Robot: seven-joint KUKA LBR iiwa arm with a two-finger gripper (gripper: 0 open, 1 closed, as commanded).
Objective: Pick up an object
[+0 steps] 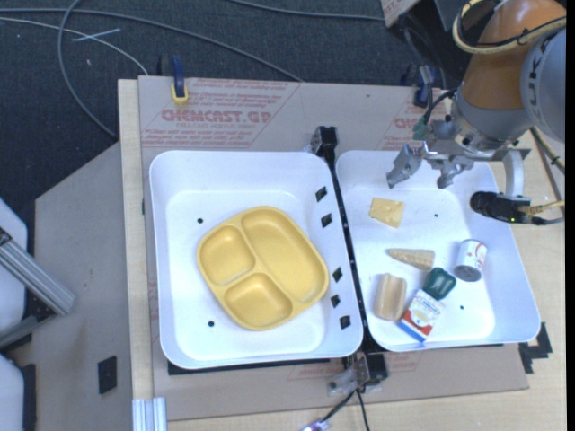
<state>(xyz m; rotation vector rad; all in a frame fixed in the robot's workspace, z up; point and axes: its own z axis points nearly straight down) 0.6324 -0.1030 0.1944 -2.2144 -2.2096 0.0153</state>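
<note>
My gripper (420,174) hangs over the far part of the right bin (521,317), its two fingers spread apart with nothing between them. Just below it lies a pale yellow cheese-like block (386,211). Nearer the front lie a tan wedge (411,259), a beige roll (389,295), a small white can (469,259), a dark green cap-shaped piece (439,284) and a red, white and blue packet (420,317).
The left bin (171,241) holds a yellow divided plate (261,266). A black divider with clips (333,232) runs between the bins. A black part of the arm (499,206) juts over the right bin's far right side. Cables lie on the floor beyond the bench.
</note>
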